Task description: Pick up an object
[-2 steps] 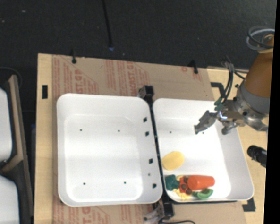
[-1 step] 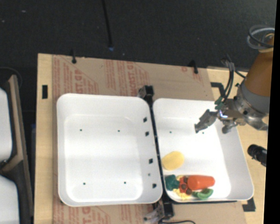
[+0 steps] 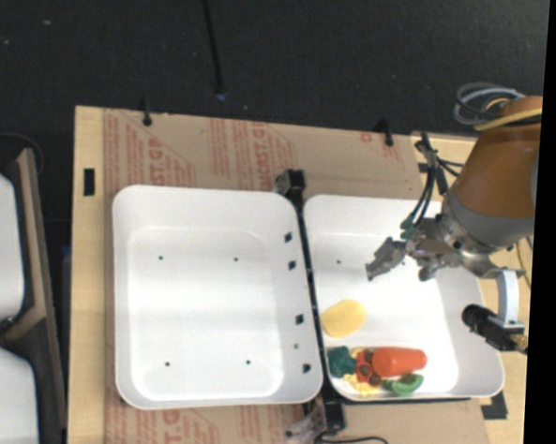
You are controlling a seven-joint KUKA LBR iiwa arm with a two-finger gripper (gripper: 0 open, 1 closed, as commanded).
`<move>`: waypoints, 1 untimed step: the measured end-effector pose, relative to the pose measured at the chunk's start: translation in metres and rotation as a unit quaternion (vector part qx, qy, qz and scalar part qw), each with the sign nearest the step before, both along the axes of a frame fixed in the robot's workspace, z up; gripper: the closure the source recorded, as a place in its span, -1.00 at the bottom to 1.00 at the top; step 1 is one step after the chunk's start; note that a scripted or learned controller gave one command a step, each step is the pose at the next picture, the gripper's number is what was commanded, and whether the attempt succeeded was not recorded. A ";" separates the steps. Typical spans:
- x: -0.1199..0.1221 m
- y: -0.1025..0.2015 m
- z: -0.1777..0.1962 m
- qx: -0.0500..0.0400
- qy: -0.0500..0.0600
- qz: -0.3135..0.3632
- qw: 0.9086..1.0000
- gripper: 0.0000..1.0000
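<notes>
Looking down from the camera view, the gripper (image 3: 385, 261) hangs above the right bin (image 3: 353, 216), fingers too unclear to call. Its nearest target, a yellow piece (image 3: 345, 316), lies below-left, apart from the red piece (image 3: 400, 361); centring overhead first seems wise.

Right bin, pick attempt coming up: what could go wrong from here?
1. The red piece, the green pieces and others lie heaped at the right bin's near wall, so the pincer may catch several or strike the wall.
2. The yellow piece looks rounded and lies near the divider; it might slip out.
</notes>
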State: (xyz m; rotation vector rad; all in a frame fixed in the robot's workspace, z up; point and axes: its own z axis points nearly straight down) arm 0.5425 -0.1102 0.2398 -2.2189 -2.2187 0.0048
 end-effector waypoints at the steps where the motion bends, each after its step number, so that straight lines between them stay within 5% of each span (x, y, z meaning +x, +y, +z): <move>1: -0.004 -0.004 -0.062 0.000 0.000 -0.001 1.000 -1.00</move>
